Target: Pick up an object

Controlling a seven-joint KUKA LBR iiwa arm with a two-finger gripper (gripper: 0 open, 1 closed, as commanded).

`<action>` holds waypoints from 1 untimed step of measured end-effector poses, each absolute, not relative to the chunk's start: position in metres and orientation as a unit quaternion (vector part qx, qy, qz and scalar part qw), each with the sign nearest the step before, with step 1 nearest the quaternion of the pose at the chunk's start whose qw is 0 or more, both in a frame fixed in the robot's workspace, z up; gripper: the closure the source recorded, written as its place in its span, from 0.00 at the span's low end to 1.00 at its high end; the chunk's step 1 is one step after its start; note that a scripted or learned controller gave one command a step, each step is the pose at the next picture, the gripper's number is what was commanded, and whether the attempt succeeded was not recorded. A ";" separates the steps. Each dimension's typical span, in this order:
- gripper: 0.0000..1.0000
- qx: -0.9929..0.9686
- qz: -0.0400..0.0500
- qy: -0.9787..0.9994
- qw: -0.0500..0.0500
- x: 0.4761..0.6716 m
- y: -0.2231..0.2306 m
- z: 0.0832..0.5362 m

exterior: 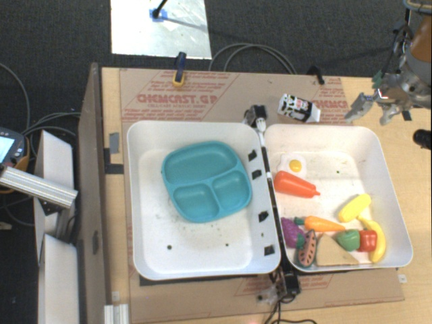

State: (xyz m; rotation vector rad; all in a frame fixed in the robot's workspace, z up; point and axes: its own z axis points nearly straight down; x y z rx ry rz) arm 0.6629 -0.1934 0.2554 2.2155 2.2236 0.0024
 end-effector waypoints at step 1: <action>0.00 0.706 -0.002 0.708 -0.005 0.617 -0.158 0.158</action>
